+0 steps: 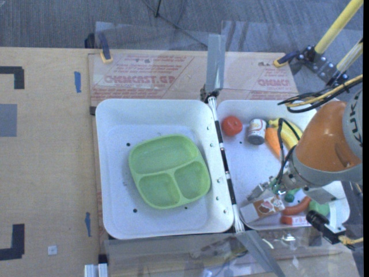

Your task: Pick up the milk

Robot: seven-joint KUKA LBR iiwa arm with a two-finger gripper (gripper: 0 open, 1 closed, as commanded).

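The milk [267, 206] is a small brown and white carton lying on its side near the front edge of the right bin [242, 154]. My gripper [270, 189] hangs just above the carton's far edge, under the orange band of the arm [328, 143], which reaches in from the right. The wrist hides part of the gripper, and I cannot tell whether it touches the carton.
A red sausage-shaped piece [294, 209] and a green bit [289, 198] lie right of the milk. At the back of the right bin are a tomato [232, 126], a can [256, 131], a carrot [273, 143] and a banana [288, 133]. A green divided plate [169, 171] sits in the left bin [109, 154].
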